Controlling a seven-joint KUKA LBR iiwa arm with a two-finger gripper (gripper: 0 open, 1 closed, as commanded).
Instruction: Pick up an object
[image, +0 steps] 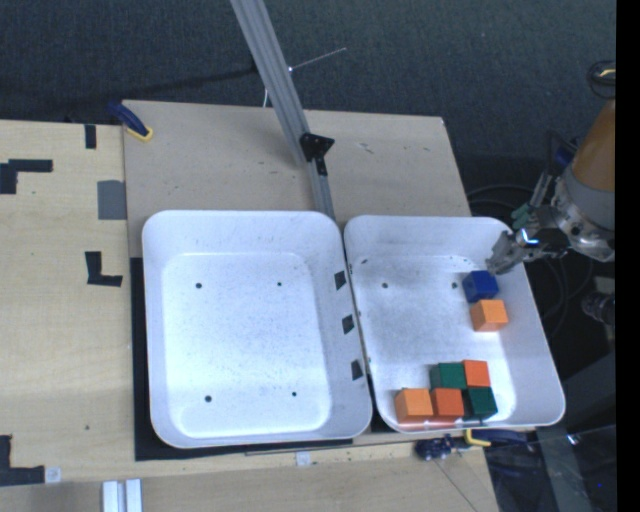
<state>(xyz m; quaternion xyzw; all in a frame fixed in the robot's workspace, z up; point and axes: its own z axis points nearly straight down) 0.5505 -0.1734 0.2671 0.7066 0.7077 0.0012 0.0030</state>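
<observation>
At the right edge of the camera view, the grey arm with the orange band (600, 150) is seen reaching toward the right-hand shallow white bin (420, 262). Its two-finger gripper (505, 250) is positioned over the upper right corner of that bin, near the rim. Whether the gripper is apart or together cannot be told from this view, and nothing is seen clamped in it.

Just below and slightly left of the gripper, a small blue cube (481, 285) is located on the bin floor; whether it is touched cannot be told. A small orange cube (489, 315) is placed directly beside the blue cube, on the side away from the gripper.

Well apart from the gripper, along the near wall of the same bin, a cluster of blocks is found: an orange block (413, 403) at the left, then another orange block (448, 402), a green block (449, 375), a further orange block (477, 373) and a dark green block (482, 401).

The left-hand shallow white bin (240, 320) is set alongside on the wooden bench (60, 300).
</observation>
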